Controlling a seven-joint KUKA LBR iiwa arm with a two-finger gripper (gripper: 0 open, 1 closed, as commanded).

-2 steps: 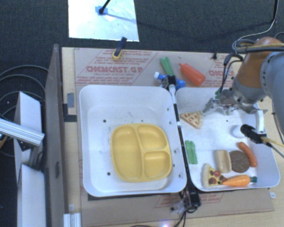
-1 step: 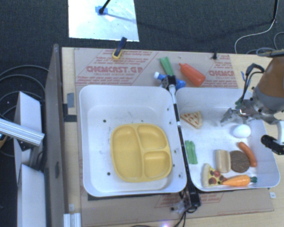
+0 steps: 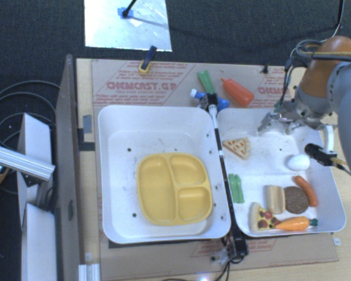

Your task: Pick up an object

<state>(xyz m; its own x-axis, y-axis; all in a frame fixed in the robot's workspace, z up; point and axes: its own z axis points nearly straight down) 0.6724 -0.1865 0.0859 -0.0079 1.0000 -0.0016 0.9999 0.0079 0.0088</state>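
The hand (image 3: 276,123) hovers over the far part of the right bin (image 3: 268,160), close to its far wall. Nothing is seen in its grasp. Whether it is set wide or narrow cannot be told from this view. The arm (image 3: 330,81) reaches in from the right, over the bin's far right corner.

**Step in hand:** approach. No object is picked yet, and no target is evidently chosen.

**Candidate objects, all in the right bin:**
- The waffle wedge (image 3: 237,147) lies near and to the left of the hand, just beside the wall shared by the two bins.
- The egg (image 3: 298,162) lies near and to the right of the hand, with bare floor around it.
- The sausage (image 3: 307,190), round patty (image 3: 296,199), bread roll (image 3: 274,198), pizza slice (image 3: 263,217) and carrot (image 3: 292,223) are packed together at the near wall, several touching.
- The green bean (image 3: 236,187) lies against the shared wall.

**Next move:** likely a short shift toward the near side, then a straight descent over one object. The egg offers the clearest access but is round and may roll.

**Edges and room:**
- The middle of the right bin is bare and gives free travel.
- The shared wall limits a grasp on the wedge and the bean.
- The near cluster leaves little room between neighbours.
- The left bin (image 3: 123,157) holds a yellow divided plate (image 3: 175,188).
- A red bottle (image 3: 237,92) and a green piece (image 3: 206,82) lie on the table (image 3: 123,86) beyond the bins.
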